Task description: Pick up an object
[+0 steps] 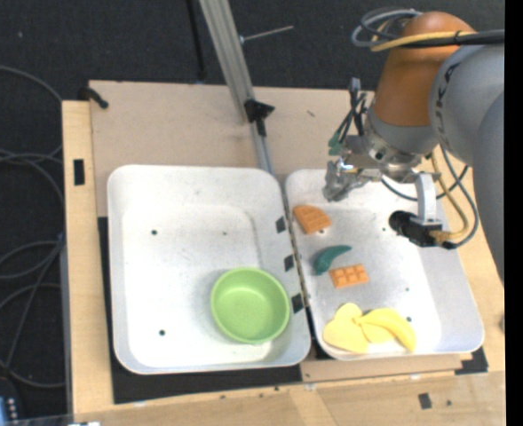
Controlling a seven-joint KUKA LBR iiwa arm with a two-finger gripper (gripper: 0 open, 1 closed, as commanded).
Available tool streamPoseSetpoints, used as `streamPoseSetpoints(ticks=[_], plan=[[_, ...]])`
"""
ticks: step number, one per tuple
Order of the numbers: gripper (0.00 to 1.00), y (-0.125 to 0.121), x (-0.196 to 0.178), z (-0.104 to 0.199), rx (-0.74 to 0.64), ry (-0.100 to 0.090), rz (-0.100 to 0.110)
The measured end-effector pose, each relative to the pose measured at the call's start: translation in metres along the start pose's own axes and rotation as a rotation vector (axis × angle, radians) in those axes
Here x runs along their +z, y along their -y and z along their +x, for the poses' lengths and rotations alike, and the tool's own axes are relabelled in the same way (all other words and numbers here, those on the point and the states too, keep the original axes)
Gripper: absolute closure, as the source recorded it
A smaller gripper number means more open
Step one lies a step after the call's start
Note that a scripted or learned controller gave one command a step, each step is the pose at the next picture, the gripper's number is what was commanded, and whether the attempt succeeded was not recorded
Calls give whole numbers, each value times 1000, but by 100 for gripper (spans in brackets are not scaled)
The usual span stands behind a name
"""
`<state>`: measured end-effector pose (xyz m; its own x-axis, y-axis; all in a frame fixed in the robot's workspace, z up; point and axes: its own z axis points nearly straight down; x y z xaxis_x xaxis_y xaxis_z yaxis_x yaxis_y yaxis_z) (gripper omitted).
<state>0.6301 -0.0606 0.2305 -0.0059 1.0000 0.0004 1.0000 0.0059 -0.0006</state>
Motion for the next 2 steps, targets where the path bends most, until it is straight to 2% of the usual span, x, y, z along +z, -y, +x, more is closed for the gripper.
streamPoseSetpoints(ticks=[2], plan=[[100,-38,1,106,-2,-1,-4]])
